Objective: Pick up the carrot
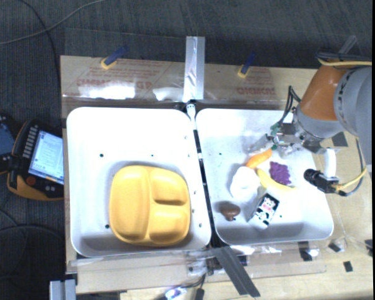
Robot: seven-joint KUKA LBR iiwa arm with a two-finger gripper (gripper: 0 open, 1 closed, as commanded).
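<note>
Pincer (276, 144) over carrot (259, 159), right bin (312, 227), bare floor near far wall

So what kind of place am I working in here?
Most likely a robotics lab test bench: two shallow white plastic bins side by side, toy food such as a small orange carrot, and a handheld control pendant lying on dark carpet.

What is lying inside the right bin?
The right bin holds a carrot under the hand, purple grapes on a banana, a white lump, a brown piece and a small carton. The carrot's far end is covered.
</note>
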